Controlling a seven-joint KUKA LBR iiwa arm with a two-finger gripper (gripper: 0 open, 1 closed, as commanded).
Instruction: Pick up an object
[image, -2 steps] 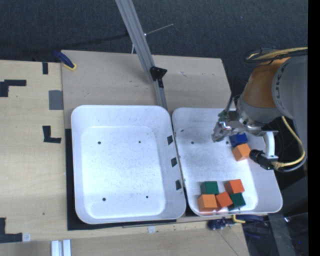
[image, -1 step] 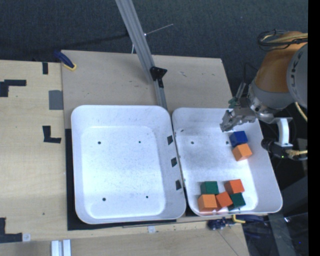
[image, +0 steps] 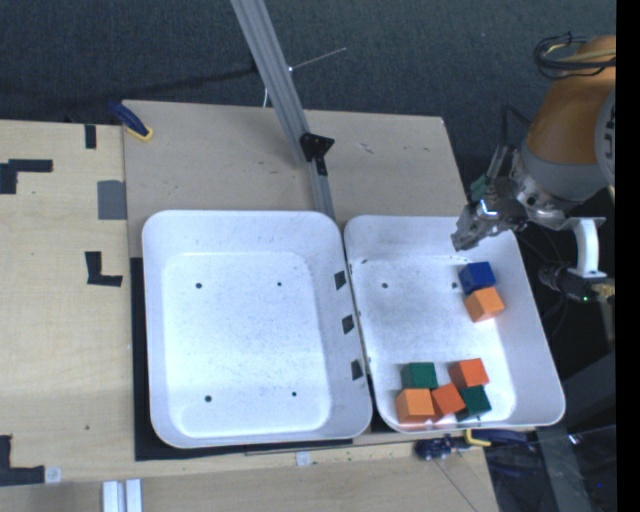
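Item 1: pale wooden surface (image: 60, 330), bearing two shallow white plastic bins side by side on a dark mat.

Item 2: left white bin (image: 160, 250), interior bare apart from four small dark dots on its floor.

Item 3: right white bin (image: 400, 250), touching the left bin along a shared edge fitted with small dark clips.

Item 4: small blue cube (image: 477, 275), in the right bin near its far right side.

Item 5: small orange cube (image: 485, 303), touching the blue cube on its near side, slightly turned.

Item 6: cluster of small blocks at the near edge of the right bin, packed against one another: a green block (image: 419, 375), an orange block at the left (image: 414, 404), an orange block in the middle (image: 448, 400), an orange block at the upper right (image: 468, 373) and a dark green block (image: 477, 400) at the right.

Item 7: grey metal hand (image: 468, 234) on the grey arm with orange band (image: 570, 110), reaching in from the right. It hangs over the far right corner of the right bin, just beyond the blue cube. Nothing is seen between its fingers; whether they are spread or pressed together cannot be told.

Item 8: slanted grey metal bar (image: 285, 90) with a black clamp, crossing the surface beyond the bins.
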